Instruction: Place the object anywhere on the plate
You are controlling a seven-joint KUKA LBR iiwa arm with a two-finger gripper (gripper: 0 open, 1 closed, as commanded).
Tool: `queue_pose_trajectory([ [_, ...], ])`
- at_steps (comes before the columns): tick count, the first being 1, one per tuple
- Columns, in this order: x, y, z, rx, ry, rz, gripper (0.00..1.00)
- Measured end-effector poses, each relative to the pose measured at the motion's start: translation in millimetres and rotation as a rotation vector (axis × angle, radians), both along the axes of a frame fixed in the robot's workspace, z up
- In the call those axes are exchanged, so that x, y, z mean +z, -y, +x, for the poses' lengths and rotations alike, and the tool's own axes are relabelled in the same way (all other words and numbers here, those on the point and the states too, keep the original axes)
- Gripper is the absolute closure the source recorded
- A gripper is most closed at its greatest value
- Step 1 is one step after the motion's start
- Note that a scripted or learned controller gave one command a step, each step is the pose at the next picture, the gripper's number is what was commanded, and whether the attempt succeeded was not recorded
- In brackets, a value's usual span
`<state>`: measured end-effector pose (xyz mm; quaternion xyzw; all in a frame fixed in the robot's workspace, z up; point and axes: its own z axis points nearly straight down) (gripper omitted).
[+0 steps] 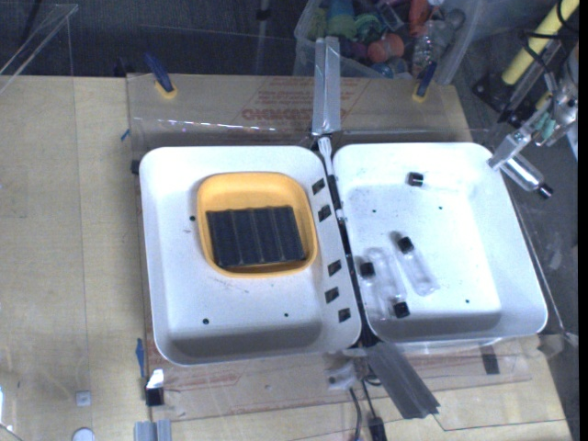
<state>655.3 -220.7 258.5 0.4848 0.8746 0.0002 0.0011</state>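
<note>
Dark ridged slab [255, 235] lies flat inside the yellow plate [213, 196], which sits in the left bin [175, 310], toward its upper middle. The slab rests within the plate's raised rim on every side you can see, its edges roughly square to the plate. The rim should keep it from sliding, and by my reading the placement asked for is met. The gripper [522, 162] hangs past the upper right corner of the right bin [514, 310], outside its wall and well apart from the plate. You cannot tell from this angle whether it is spread or closed, and no object is visible in it. That spot reads as a parked, clear-of-work pose, not an approach. In the right bin, small black pieces [402, 243] lie scattered around a clear plastic piece [421, 272] near the middle — a whole bin away from the slab. If you count the slab as the task's thing, nothing needs moving — check only that it sits level and not propped on the rim.
</note>
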Motion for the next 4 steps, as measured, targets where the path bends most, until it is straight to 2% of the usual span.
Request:
queue_pose_trajectory([
  [1, 5, 0, 13, 0.160, 0.005, -0.002, 1.00],
  [2, -30, 1, -7, 0.280, 0.000, 0.001, 1.00],
  [3, 3, 2, -50, 0.452, 0.001, 0.000, 1.00],
  [4, -6, 2, -80, 0.563, 0.001, 0.000, 1.00],
])
